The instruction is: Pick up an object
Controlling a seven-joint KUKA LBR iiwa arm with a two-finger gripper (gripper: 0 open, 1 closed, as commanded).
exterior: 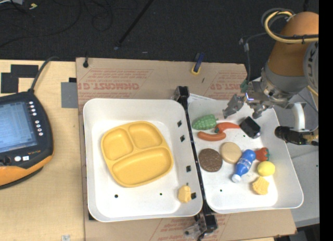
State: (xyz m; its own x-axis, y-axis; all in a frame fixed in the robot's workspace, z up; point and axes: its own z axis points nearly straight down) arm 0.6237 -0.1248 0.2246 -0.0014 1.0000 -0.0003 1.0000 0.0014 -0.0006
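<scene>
Gripper (245, 105), fingers spread and empty, upper right of frame above the green toy (204, 122) (likely light, rigid plastic); grasp across its narrow middle.

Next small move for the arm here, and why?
Probably lower and shift slightly left: the end effector hangs open above the right bin's far edge, holding nothing, with the green toy vegetable and the red sausage nearest below it.

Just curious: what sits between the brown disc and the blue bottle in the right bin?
In the camera view, a tan oval piece lies between the brown disc and the blue bottle, in the right bin.
</scene>
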